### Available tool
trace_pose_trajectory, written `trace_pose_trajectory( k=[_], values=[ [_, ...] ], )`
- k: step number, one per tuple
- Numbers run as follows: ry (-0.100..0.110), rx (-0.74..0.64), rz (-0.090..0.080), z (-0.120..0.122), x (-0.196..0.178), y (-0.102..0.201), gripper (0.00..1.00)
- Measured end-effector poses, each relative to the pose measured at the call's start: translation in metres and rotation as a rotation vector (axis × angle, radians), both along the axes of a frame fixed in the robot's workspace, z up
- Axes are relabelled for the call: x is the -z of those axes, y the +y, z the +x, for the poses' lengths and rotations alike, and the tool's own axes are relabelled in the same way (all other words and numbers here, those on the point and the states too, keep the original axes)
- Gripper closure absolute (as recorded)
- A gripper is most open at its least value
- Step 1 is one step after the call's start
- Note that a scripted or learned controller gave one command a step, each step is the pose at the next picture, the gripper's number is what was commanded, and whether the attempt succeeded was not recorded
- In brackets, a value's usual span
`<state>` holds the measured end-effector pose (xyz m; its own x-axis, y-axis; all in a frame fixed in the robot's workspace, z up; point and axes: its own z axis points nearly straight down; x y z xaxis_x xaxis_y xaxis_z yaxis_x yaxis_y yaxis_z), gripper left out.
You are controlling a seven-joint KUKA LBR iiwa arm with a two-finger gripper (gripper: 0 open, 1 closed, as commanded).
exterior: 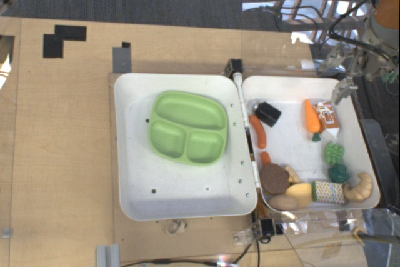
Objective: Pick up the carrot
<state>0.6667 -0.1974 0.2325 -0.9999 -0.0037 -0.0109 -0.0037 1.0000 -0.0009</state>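
The carrot (311,115) is orange with a green stub at its near end. It lies in the right bin (294,92), toward the far right, right beside a small brown and white carton (327,116). My gripper (342,90) hangs over the bin's far right corner, a little beyond and to the right of the carrot and apart from it. Nothing is seen held in it.
The right bin also holds a black block (268,113), a red sausage (257,129), a brown cookie (274,178), a potato (284,201), a croissant (360,187) and green vegetables (335,161). A green divided plate (187,128) sits in the left bin (137,191).
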Motion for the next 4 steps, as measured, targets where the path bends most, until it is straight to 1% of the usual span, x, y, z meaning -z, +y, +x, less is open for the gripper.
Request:
trace_pose_trajectory(
  k=[1,2,3,4],
  values=[
    [0.002,0.095,0.002,0.004,0.104,-0.004,0.0],
    [-0.001,0.063,0.001,-0.029,0.144,0.013,0.0],
    [-0.016,0.057,-0.001,-0.024,0.129,0.015,1.0],
    [-0.003,-0.155,-0.005,-0.128,0.142,-0.01,1.0]
  ],
)
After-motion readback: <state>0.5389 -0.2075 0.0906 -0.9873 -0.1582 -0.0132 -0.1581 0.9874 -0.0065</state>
